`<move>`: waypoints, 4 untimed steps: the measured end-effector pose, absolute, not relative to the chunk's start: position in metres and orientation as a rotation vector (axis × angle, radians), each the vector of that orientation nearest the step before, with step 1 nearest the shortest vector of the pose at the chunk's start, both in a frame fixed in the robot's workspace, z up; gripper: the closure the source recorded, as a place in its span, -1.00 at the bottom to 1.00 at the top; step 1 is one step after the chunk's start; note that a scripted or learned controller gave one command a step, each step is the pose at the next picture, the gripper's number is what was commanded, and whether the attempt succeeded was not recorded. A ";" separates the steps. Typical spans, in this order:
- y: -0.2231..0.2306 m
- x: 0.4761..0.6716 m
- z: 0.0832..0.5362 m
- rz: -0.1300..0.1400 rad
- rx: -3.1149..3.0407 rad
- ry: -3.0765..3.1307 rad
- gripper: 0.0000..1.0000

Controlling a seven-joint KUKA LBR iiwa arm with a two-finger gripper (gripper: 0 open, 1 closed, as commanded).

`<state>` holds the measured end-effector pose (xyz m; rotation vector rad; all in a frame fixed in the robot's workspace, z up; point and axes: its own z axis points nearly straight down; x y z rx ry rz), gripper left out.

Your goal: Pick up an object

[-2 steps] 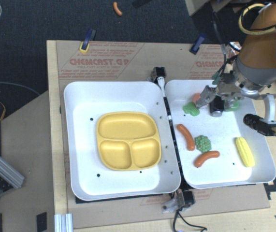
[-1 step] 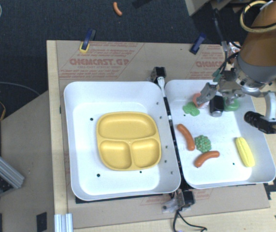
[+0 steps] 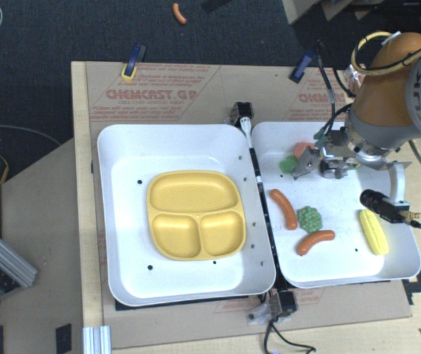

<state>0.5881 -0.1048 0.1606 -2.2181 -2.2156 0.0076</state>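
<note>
Green toy (image 3: 289, 164) just at nine o'clock of my pincer (image 3: 326, 161), right bin (image 3: 343, 271). Cannot tell pincer's state.

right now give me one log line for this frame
gripper: over right bin far side, by green item | hold: not confirmed | in bin: two sausages, broccoli, corn | yellow tray: left bin

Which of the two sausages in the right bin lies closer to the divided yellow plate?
The upper sausage, lying steeply by the bin's left wall; the other sausage sits lower, right of the broccoli.
</note>
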 end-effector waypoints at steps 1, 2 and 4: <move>-0.103 0.595 0.100 0.006 -2.217 -2.217 -1.00; -0.103 0.594 0.083 0.004 -2.219 -2.218 -1.00; -0.105 0.587 0.150 -0.005 -2.226 -2.225 1.00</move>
